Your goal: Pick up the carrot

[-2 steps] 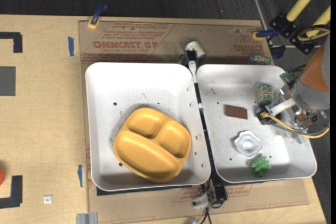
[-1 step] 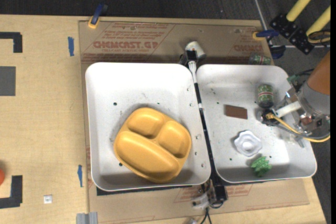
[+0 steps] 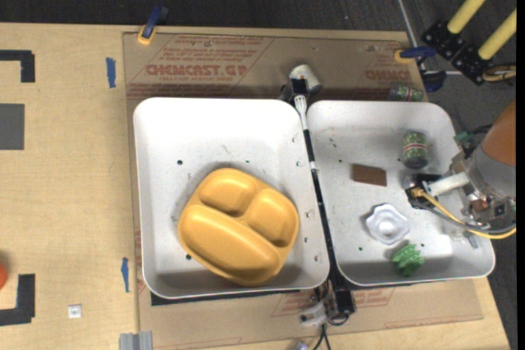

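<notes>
Behind the bins (image 3: 164,135), brown sheet (image 3: 197,60) with red "CHEMCAST" lettering; at right bin's (image 3: 349,254) edge, end effector (image 3: 482,209), state indiscernible.

Arm (image 3: 497,166): seen reaching in from the right edge of the view, cut off by the frame.
Orange band (image 3: 508,133): glimpsed at the top of the visible stretch, hard against the frame edge.
Wrist (image 3: 490,178): grey, held just below the band.
Tool (image 3: 484,211): carried low beneath the wrist, too blurred for its state to be read.
</notes>
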Tool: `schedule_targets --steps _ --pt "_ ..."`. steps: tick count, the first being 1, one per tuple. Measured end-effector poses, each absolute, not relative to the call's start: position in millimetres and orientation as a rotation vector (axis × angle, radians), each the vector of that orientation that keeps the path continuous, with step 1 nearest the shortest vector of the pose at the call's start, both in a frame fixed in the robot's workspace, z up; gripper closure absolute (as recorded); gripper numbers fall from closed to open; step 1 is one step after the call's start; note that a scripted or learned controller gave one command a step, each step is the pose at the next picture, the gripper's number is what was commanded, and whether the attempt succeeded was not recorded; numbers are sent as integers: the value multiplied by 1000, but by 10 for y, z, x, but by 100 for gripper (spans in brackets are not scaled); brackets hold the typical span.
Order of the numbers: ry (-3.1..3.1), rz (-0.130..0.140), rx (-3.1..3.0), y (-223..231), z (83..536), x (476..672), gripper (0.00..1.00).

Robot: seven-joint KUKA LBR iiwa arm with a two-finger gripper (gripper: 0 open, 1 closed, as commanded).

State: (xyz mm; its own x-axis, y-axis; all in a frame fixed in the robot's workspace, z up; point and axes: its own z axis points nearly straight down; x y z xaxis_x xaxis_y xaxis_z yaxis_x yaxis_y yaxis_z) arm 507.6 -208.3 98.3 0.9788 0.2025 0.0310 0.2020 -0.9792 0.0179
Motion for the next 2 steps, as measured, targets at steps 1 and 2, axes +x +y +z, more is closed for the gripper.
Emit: schedule_targets --steps 1,2 --pt "393 4 3121 -2005 852 4810 0" --pt "393 4 3121 -2004 852 4809 0"
